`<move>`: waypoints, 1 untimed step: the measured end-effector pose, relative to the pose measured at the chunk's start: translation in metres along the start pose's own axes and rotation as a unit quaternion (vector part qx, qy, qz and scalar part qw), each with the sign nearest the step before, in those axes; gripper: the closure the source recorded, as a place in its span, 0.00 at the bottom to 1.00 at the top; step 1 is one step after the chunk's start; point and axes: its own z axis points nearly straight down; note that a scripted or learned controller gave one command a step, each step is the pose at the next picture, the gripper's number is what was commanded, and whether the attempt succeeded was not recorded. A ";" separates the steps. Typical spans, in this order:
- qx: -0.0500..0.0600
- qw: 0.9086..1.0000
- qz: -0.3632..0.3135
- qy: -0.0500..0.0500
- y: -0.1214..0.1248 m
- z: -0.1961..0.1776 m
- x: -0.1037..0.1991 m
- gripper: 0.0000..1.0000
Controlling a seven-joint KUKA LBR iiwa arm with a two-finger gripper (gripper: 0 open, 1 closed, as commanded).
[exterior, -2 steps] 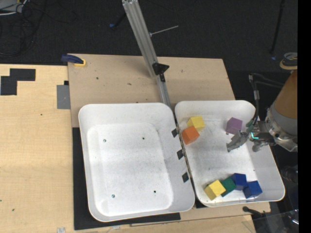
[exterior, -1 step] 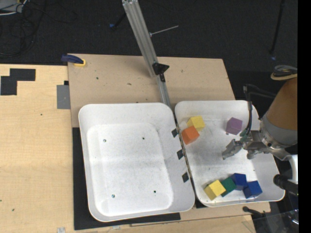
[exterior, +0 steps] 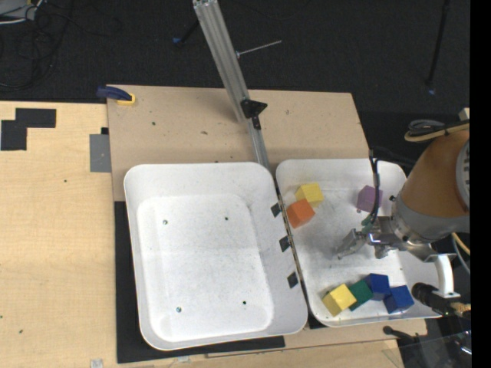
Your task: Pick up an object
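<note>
A bench carries two shallow white bins side by side, the left bin bare of blocks and the right bin holding the whole scatter. The grey arm reaches in from the right, bulking over the right bin's far side. Its gripper hangs low over open bin floor near the middle of that bin, the fingers slightly spread with nothing between them.

Blocks lie all around: an orange block touching a yellow block by the bin's left wall, a purple block just beside the wrist, and along the near edge a second yellow block against a green block, then two blue blocks.

No block is yet taken. A clean pick, by the look of it, calls for one target standing apart; the purple block is nearest, while the near-edge cluster is packed tight and risks a fouled closure.
</note>
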 end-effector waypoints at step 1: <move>-0.003 1.000 0.001 0.000 0.001 0.034 0.000 0.00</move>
